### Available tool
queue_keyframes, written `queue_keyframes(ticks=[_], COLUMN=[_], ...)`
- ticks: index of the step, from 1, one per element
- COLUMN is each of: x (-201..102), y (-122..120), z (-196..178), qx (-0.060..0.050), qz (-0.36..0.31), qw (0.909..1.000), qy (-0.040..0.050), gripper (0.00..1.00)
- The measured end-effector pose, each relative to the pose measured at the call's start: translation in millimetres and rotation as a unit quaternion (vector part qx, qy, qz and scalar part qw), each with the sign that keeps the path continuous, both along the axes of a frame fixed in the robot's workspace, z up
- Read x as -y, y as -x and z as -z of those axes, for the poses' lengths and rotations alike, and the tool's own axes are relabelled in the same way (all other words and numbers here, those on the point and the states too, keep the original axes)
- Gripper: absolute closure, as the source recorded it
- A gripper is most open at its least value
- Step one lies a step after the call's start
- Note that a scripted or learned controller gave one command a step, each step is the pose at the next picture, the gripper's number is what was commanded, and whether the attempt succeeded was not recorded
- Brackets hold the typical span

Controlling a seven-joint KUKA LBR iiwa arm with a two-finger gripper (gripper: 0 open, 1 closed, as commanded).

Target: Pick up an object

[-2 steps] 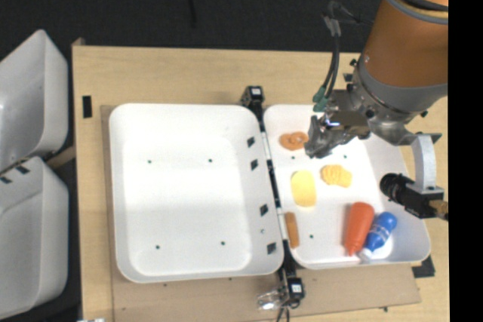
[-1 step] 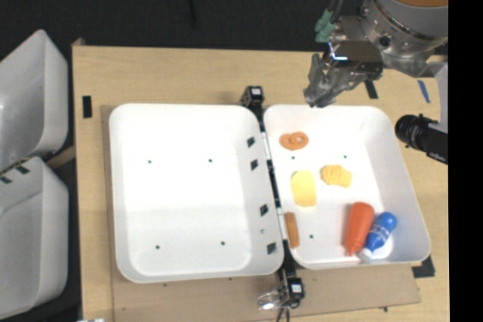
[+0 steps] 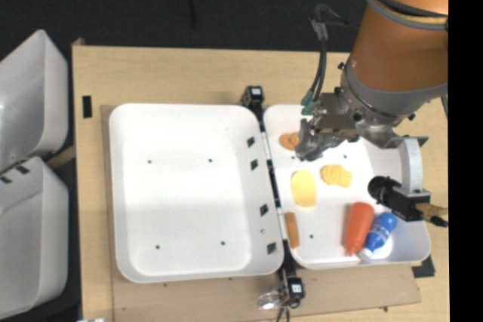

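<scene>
Nearest the camera, the pale wooden worktop [image 3: 94, 237] carried two shallow white bins side by side. These were the left bin [image 3: 189, 185] and the right bin [image 3: 324, 241], and their inner rims met along a row of small black clips [image 3: 266, 187].

All the loose pieces lay in the right bin. In its near right corner lay a blue and white bottle [image 3: 379, 232]. An orange-red carrot-shaped piece [image 3: 358, 226] lay against the bottle's left side, running roughly front to back. Over by the near left wall, just beside the joined rims, lay a short brown-orange stick [image 3: 290, 228], well apart from the carrot-shaped piece.

Farther in, toward the middle of the bin, lay a pale yellow piece [image 3: 303, 188] on the left. A crinkled yellow-orange piece [image 3: 336, 176] sat near it on the right and a little farther back, and the two did not touch.

Beyond those, the gripper [image 3: 307, 149] pointed down into the far left part of the right bin, just past the pale yellow piece. Whether it was released or clenched could not be told from this slant (its dark tip merged into one shape). A small orange piece [image 3: 289, 140] lay just beside it on the left, close to the bin's wall. Contact between the two could not be made out.

Farthest back, the arm [image 3: 400, 26] rose from the gripper toward the right, its broad orange band above the grey wrist. One more black clip [image 3: 253, 95] sat where the bins' far corners met.
</scene>
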State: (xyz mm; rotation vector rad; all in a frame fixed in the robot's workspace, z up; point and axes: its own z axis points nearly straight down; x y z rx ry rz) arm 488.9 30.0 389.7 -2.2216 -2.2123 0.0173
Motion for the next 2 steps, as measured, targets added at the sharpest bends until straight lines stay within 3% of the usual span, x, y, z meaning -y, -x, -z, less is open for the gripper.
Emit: queue_keyframes(ticks=[1,2], x=[-40.4,-9.0], y=[-1.2,-0.1], z=[-135.5,-12.0], qx=[0.015,0.001], qz=[-0.005,0.0], qw=[0.9999,1.0], qy=[-0.0031,-0.0001], gripper=[1.0,1.0])
